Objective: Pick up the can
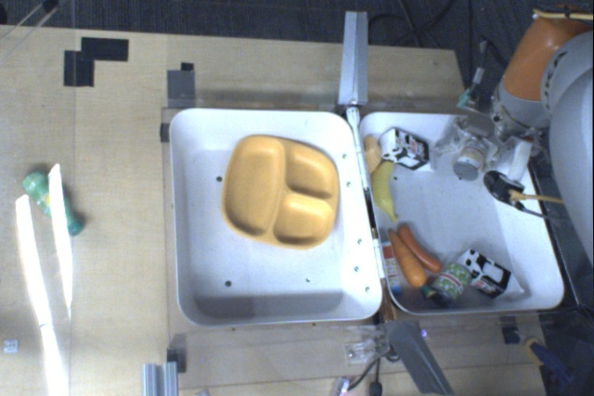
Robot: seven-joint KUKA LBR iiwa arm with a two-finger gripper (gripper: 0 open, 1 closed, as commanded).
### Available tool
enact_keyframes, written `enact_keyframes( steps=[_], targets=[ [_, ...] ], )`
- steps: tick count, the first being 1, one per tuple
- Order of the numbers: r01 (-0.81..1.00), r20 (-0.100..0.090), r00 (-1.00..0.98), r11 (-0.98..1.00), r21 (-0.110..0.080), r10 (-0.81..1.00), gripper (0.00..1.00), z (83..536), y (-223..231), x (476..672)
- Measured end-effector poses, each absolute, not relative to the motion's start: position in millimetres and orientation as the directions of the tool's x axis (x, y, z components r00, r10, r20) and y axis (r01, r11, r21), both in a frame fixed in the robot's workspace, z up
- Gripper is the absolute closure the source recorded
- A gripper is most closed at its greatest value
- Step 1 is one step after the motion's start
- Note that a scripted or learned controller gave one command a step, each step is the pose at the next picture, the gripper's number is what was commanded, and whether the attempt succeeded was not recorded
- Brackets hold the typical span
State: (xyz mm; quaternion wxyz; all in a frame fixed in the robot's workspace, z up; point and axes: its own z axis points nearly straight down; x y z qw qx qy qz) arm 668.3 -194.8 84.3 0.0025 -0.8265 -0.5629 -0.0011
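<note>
Green-labelled, the can [451, 282] is lying untouched at the near edge of the right bin [548, 292], while the pincer [471, 158], hovering far off, is gripping nothing, its state unclear.

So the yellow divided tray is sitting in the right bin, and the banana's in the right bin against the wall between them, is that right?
Not quite. The camera view shows the yellow divided tray in the left bin, not the right one. The banana does lie in the right bin, against the dividing wall.
</note>
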Motion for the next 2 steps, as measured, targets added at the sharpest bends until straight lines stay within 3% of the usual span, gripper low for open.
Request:
enact_keyframes(
  steps=[1, 2],
  targets=[
    [0.933, 0.000, 0.361, -0.361, 0.002, 0.933, 1.00, 93, -196, 669.3],
    [0.818, -0.001, 0.575, -0.575, -0.001, 0.818, 1.00, 200, -152, 669.5]
  ],
)
